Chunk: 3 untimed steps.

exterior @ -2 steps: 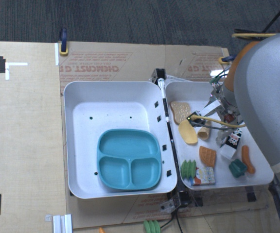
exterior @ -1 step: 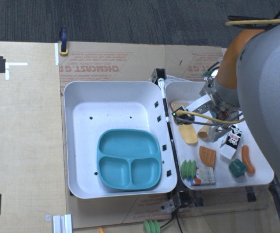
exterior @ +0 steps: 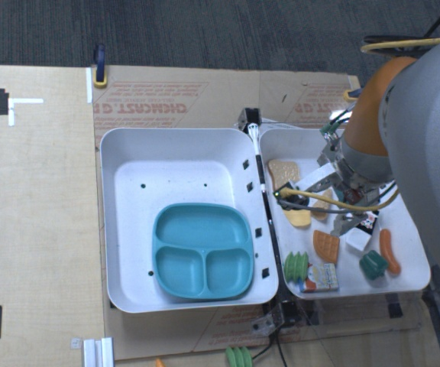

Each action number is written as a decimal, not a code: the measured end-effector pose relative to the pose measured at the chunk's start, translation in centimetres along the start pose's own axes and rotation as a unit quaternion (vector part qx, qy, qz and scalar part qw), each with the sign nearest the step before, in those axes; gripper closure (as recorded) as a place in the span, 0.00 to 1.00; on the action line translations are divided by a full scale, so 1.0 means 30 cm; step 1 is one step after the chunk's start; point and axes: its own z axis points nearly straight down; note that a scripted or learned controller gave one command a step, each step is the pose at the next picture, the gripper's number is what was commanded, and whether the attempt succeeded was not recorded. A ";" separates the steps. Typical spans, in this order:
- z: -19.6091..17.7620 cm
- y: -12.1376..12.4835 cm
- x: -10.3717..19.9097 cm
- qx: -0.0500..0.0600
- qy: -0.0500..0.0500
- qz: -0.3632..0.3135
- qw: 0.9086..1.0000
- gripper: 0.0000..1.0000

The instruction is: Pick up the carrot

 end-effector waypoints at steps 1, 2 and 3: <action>0.001 -0.043 -0.091 0.000 0.001 0.072 0.997 0.00; 0.001 -0.043 -0.091 0.000 0.001 0.073 0.997 0.00; 0.181 0.117 -0.229 0.001 0.001 0.074 0.997 0.00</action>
